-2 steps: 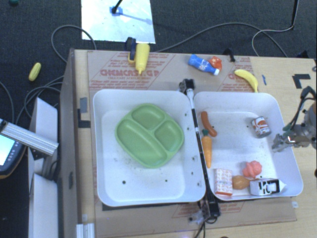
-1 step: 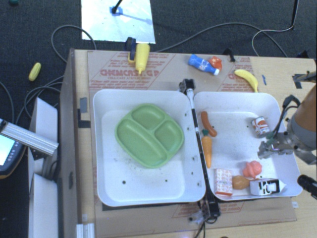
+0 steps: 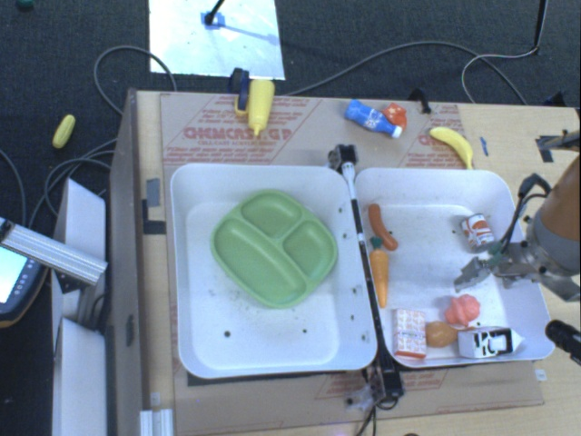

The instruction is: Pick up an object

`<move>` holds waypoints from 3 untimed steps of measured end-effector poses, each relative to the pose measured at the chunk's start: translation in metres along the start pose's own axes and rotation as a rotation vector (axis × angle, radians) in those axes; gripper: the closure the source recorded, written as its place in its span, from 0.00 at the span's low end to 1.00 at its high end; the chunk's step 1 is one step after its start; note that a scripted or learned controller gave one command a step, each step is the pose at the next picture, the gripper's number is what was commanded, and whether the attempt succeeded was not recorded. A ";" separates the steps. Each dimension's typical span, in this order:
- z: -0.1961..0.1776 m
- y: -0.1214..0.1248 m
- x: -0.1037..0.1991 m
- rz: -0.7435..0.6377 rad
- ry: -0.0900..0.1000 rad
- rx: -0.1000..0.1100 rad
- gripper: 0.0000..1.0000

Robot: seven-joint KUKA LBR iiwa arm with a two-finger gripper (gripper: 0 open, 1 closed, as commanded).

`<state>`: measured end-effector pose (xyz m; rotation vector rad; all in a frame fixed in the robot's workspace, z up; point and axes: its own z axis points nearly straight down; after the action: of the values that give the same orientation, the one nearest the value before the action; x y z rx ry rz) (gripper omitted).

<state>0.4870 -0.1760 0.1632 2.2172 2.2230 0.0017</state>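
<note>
Pink toy (image 3: 463, 310) lies in the right bin (image 3: 427, 198), near its front edge, just below the pincer (image 3: 469, 278), whose 2 fingers are spread, gripping nothing.

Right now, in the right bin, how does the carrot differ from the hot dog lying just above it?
The carrot is plain orange and tapers to a point; the hot dog is redder and rounded at both ends. The carrot lies nearly parallel to the divider between the bins, while the hot dog slants away from it. The carrot looks somewhat longer. Both rest on the floor of the right bin near its left wall, away from the gripper.
</note>
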 end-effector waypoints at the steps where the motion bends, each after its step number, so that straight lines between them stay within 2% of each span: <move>1: 0.074 0.065 0.028 -0.001 0.002 0.003 0.00; 2: 0.030 0.161 -0.003 -0.002 -0.002 -0.004 0.00; 3: 0.027 0.149 -0.018 0.000 -0.001 0.000 0.00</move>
<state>0.6361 -0.1939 0.1368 2.2164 2.2221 0.0006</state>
